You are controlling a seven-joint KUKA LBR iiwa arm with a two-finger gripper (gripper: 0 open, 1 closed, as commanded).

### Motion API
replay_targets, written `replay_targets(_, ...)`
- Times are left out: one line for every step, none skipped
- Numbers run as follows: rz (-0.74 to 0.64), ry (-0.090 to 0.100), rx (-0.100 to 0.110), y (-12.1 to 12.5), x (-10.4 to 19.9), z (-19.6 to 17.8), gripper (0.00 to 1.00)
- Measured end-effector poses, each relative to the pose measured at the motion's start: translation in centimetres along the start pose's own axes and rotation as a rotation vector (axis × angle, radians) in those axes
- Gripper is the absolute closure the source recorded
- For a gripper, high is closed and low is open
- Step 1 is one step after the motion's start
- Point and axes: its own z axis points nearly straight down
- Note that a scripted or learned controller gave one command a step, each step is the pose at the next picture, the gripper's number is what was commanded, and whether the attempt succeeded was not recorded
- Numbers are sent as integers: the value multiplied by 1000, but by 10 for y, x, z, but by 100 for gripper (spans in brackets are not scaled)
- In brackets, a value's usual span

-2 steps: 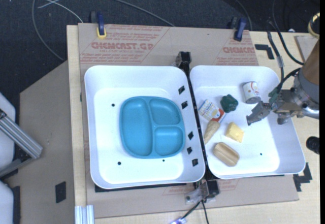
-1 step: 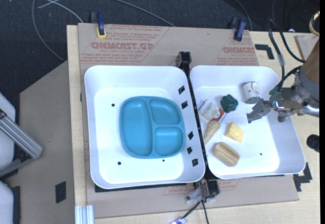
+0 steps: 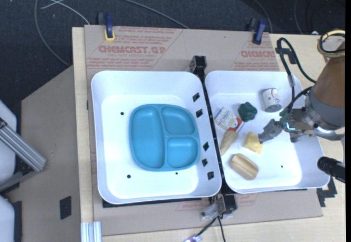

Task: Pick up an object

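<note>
Arm reaching into the right bin, nothing picked up yet.

Camera view: the gripper (image 3: pixel 272 130) hovers just right of the yellow wedge (image 3: pixel 253 143) — whether it is spread or pinched I cannot tell, and nothing shows in its grip. Around that wedge lie a bread roll (image 3: pixel 244 165) below, a cone-shaped piece (image 3: pixel 229 139) to its left, a green object (image 3: pixel 247 110) above (a small can (image 3: pixel 270 99) further up). Judged best: descend squarely over one piece — clear of neighbours — before closing.

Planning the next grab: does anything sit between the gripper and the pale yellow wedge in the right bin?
Nothing visible does. The gripper hovers just right of the pale yellow wedge, with bare bin floor between them.
</note>
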Motion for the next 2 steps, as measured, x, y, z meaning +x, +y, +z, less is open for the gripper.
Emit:
replay_targets(-1, 1, 0, 2, 7, 61, 0)
replay_targets(0, 1, -1, 1, 8, 114, 0)
